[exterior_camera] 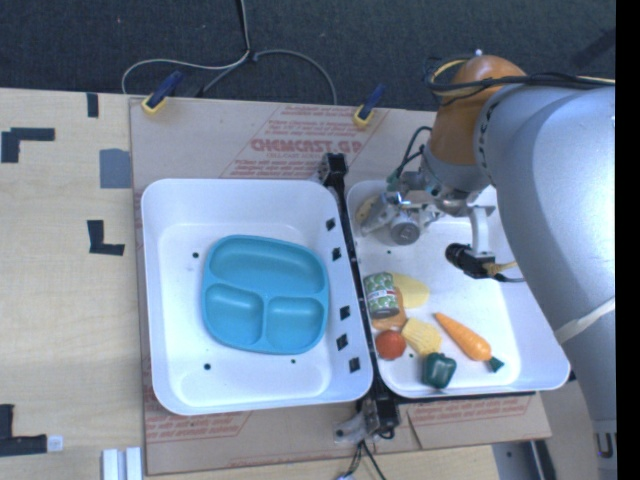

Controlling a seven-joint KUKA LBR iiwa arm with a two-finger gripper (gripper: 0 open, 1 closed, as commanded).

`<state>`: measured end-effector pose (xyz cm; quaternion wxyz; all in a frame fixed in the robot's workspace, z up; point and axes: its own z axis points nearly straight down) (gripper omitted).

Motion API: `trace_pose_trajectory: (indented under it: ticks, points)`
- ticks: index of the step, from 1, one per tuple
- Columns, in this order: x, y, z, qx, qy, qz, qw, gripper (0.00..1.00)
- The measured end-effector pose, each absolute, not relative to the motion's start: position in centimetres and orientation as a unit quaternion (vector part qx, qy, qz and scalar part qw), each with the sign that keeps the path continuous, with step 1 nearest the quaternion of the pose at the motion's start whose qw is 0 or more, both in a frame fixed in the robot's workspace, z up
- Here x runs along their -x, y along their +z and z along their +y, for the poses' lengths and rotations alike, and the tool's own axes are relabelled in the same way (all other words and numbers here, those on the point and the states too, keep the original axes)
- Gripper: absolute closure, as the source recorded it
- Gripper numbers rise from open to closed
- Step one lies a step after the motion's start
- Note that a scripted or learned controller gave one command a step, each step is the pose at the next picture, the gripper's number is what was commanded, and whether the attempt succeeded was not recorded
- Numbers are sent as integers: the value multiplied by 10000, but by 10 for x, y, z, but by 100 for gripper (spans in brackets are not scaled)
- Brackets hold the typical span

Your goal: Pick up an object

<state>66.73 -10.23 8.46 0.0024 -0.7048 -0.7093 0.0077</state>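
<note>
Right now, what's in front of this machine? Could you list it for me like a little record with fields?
left bin: holds a blue divided plate
right bin: toy food and the arm's claw
food: carrot, green pepper, tomato, corn, small can with a green label
claw: at the far left end of the right bin, apart from the food
claw holding anything: cannot tell

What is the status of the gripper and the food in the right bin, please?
Gripper low over right bin's far corner, nothing seen held. Carrot, tomato, green pepper, corn, can grouped nearer. Blue tray in left bin.
</note>
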Motion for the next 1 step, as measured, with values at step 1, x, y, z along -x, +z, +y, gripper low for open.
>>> trace_pose_trajectory:
  ticks: [1]
  points:
    - [-668, 95, -101, 7067, 13, -7075, -20, 100]
